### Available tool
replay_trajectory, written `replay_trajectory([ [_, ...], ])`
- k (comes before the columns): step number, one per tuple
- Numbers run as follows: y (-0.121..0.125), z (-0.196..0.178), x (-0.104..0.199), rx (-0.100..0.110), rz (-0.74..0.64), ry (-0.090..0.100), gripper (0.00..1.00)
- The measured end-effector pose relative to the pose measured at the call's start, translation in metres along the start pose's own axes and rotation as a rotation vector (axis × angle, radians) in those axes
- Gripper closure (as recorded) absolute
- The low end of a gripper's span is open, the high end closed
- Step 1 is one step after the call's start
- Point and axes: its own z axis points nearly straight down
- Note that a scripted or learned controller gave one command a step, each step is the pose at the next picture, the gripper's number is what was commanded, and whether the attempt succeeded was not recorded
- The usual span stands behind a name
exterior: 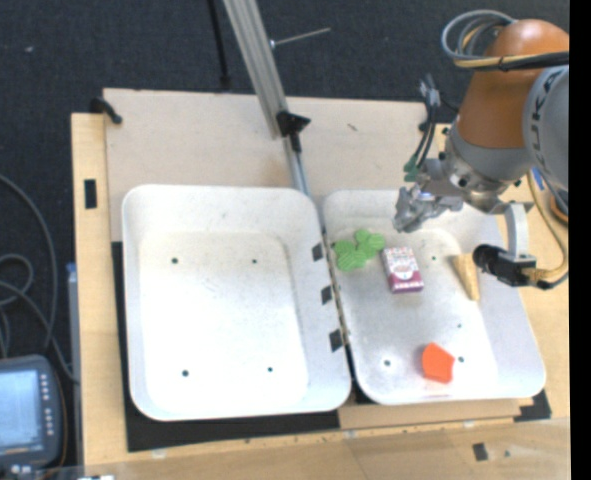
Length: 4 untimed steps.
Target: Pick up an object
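Observation:
In the right bin (505,353) lie a green leafy toy (358,251) at the left side, a small maroon and white box (403,269) beside it, a tan cone-shaped piece (465,274) further right, and an orange block (436,362) near the front. My gripper (411,214) hangs over the back of the right bin, just above and behind the maroon box. Nothing shows between its fingers.
The left bin (225,303) sits alongside, divided from the right bin by a row of black clips (327,293). A slanted aluminium post (260,58) rises behind the bins. A black cable and connector (500,261) hang by the arm over the right bin.

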Motion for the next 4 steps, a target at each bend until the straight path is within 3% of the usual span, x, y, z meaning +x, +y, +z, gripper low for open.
replay_trajectory([
  [3,-0.016,0.014,0.165,0.001,-0.002,0.001,1.00],
  [4,-0.018,0.008,0.187,0.001,0.000,0.000,1.00],
])
